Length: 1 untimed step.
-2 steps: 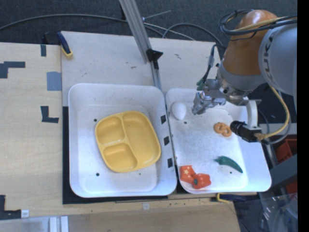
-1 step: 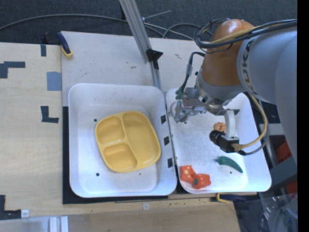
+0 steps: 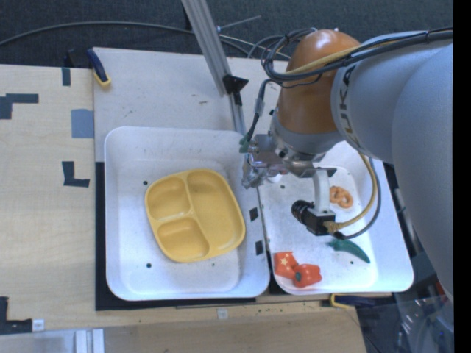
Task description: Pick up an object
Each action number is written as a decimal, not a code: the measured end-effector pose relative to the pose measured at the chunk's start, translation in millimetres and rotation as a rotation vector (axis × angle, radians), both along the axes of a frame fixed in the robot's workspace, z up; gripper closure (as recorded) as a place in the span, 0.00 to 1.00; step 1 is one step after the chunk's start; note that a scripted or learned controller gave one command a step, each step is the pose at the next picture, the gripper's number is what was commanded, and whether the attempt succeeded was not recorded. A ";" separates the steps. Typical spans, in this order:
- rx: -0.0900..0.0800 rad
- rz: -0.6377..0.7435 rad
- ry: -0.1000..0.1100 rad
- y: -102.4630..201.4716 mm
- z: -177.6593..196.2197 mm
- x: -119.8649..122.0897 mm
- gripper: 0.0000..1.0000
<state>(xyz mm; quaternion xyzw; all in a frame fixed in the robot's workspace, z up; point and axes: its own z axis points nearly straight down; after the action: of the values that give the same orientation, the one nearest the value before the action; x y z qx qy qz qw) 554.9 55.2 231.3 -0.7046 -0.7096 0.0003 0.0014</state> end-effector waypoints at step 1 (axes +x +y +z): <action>-0.001 -0.001 0.001 45.3 -10.1 -14.3 1.00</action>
<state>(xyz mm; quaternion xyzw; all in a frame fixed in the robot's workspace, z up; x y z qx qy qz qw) 540.5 100.5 221.2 -0.7049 -0.7093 0.0013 0.0014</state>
